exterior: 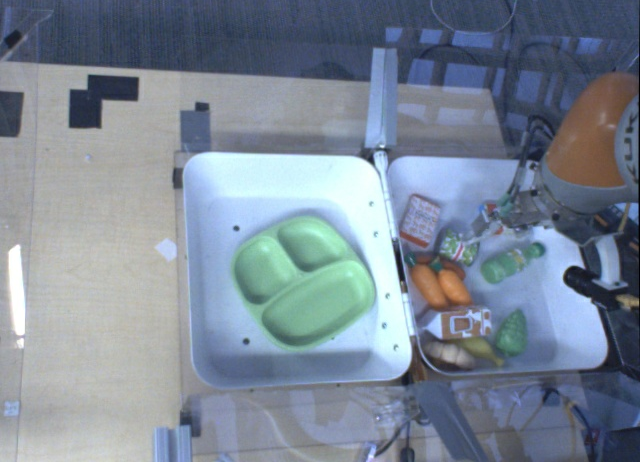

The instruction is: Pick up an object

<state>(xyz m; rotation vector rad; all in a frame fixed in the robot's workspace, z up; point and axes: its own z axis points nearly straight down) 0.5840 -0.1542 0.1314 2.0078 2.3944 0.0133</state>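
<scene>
Clutter crowds the right bin (560, 350), where small items overlap and several are hard to identify. The gripper (508, 212) hangs low over that bin's upper middle, but its tips are small and blurred against the white floor, so how far it is parted, or whether it grips anything, cannot be told. Just below it lies a glossy green bottle (511, 263); to its left sit a red-and-white packet (421, 220), a small green-and-white carton (459, 248) and two smooth orange carrots (441, 285). An orange-and-white box (462, 324), a yellow banana (481, 350) and a bumpy green lump (511, 333) pack the lower edge. The left bin (210, 350) holds one moulded green divided tray (305, 281), with bare floor around it.
</scene>
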